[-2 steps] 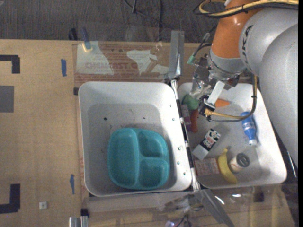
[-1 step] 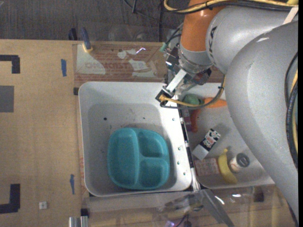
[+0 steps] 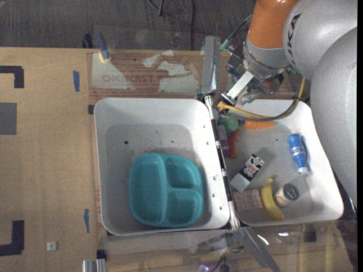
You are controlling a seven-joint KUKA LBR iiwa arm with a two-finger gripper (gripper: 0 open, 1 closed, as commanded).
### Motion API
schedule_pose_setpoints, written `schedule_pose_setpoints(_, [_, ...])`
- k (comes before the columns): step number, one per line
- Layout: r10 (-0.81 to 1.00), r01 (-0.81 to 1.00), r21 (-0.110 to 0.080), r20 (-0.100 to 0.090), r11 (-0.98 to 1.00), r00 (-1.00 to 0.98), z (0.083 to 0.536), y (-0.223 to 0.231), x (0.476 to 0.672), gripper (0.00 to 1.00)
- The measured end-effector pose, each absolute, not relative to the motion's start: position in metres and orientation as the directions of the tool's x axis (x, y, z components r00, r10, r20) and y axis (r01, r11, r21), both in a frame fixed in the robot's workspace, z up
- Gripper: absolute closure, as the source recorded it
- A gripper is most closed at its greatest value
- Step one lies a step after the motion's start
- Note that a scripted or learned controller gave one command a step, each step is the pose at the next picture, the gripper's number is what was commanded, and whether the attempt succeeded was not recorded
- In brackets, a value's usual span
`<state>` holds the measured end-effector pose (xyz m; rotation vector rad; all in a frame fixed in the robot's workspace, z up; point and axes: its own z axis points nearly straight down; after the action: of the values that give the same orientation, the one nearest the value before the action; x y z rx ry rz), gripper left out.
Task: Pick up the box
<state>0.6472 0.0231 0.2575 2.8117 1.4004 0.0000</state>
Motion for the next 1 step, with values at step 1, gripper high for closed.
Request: schedule_pose_setpoints(1, [0.571, 0.571, 0.000, 0.000, -0.821, 0.821, 0.4354, 0.0132, 0.6378, 1.00])
